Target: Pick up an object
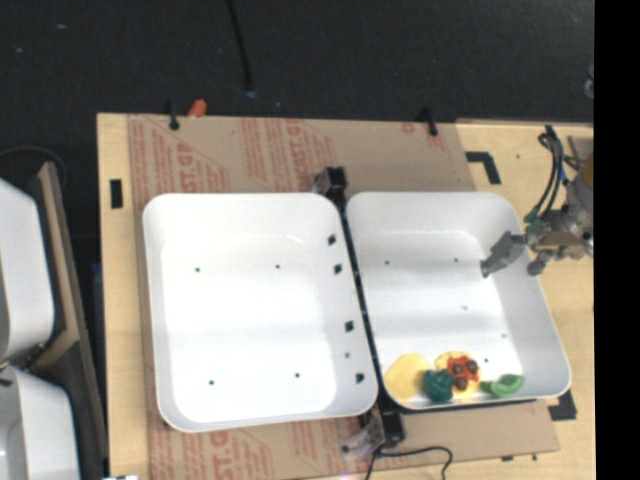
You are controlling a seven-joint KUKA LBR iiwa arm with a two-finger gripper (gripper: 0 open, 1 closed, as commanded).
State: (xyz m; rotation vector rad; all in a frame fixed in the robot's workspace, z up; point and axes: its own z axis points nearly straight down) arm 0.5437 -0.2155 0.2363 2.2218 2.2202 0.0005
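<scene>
White plastic, two shallow bins side by side on a cardboard-topped bench [250, 153]. We note the left bin [165, 268] with bare floor, and the right bin [420, 218] with a small huddle of things against its near wall.

Count, as far as we can resolve: one pale yellow disc [404, 373], one dark green lump [437, 385], one red-and-yellow piece [460, 367], one bright green piece [507, 383]. Four in all, the first three touching or nearly so, the fourth just beside them. Shapes are too small to name further.

The gripper [510, 252] sits at the right bin's far right edge, above the rim. We see one grey finger slanting down toward the bin floor, but whether the pair is spread or pressed together we cannot tell. Nothing shows between them.

Our judgement: the step in hand is the approach; no pick is made yet. The objects lie well apart from the gripper, toward the near wall. The next move calls for travel along the bin toward that huddle, then a descent over one piece. The bright green one, standing a little clear, looks the easier target; the wall close behind it may crowd a finger.
</scene>
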